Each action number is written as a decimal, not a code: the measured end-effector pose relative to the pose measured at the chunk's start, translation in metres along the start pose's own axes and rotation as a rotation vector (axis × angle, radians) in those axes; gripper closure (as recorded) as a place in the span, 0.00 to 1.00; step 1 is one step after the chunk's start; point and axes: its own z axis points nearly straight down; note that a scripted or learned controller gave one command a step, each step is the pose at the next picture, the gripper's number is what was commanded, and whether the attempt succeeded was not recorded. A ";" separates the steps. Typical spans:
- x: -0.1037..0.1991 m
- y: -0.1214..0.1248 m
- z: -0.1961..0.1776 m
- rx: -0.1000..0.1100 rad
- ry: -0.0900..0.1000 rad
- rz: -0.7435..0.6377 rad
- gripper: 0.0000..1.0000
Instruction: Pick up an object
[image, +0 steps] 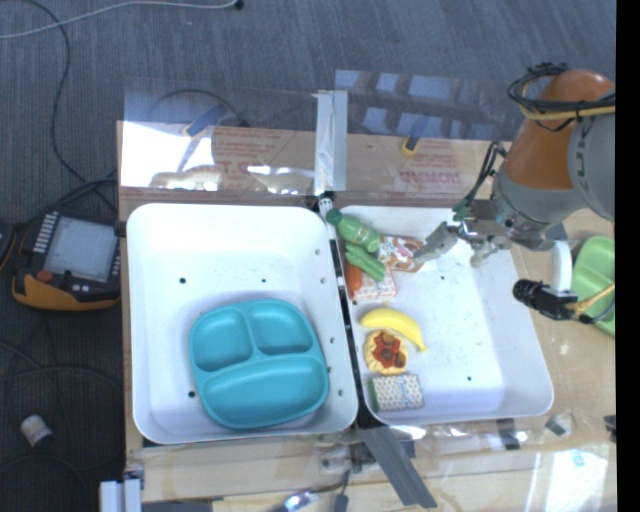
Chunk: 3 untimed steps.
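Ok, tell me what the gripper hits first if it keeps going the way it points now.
Probably the red-and-white packet: the gripper points left toward that pile, with the green vegetables just beyond. Its height above them is unclear, so it might pass over.

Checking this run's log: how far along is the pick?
Done: the gripper is over the right bin, near the food pile at its left wall. In hand: nothing visible between its fingers. Left: the grasp and lift; the banana and green vegetables lie in the bin.
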 end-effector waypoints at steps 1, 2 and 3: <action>0.063 -0.008 0.012 0.000 -0.001 -0.225 0.00; 0.041 -0.050 0.083 0.001 0.000 -0.271 0.00; 0.041 -0.061 0.104 -0.017 -0.006 -0.304 0.00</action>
